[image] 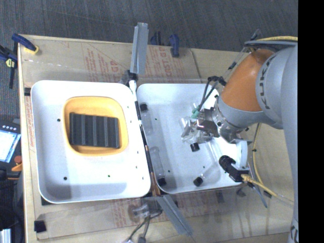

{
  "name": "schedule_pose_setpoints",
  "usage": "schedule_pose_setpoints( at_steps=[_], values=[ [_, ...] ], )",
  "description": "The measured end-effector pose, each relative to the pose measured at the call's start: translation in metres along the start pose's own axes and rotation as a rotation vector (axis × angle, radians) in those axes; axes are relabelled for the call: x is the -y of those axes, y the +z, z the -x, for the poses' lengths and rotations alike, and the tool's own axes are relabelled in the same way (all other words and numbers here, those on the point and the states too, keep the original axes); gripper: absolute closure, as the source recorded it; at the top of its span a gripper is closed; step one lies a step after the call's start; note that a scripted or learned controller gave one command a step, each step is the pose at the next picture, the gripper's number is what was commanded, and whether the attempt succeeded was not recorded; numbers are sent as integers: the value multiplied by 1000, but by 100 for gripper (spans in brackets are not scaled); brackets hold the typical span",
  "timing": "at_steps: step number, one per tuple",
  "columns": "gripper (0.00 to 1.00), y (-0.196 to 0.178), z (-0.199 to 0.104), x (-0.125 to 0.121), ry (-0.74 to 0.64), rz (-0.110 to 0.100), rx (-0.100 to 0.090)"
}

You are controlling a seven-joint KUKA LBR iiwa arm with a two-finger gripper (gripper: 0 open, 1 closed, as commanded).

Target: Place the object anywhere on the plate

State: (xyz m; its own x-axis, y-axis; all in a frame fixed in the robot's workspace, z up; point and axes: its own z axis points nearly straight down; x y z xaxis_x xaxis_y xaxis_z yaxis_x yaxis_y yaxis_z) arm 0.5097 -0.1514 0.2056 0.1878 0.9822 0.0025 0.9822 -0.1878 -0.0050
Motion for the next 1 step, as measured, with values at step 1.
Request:
schedule_pose_setpoints(
  at_steps=[1],
  values=[
    [100,-13,-63,-44,-261,3,3]
  ],
)
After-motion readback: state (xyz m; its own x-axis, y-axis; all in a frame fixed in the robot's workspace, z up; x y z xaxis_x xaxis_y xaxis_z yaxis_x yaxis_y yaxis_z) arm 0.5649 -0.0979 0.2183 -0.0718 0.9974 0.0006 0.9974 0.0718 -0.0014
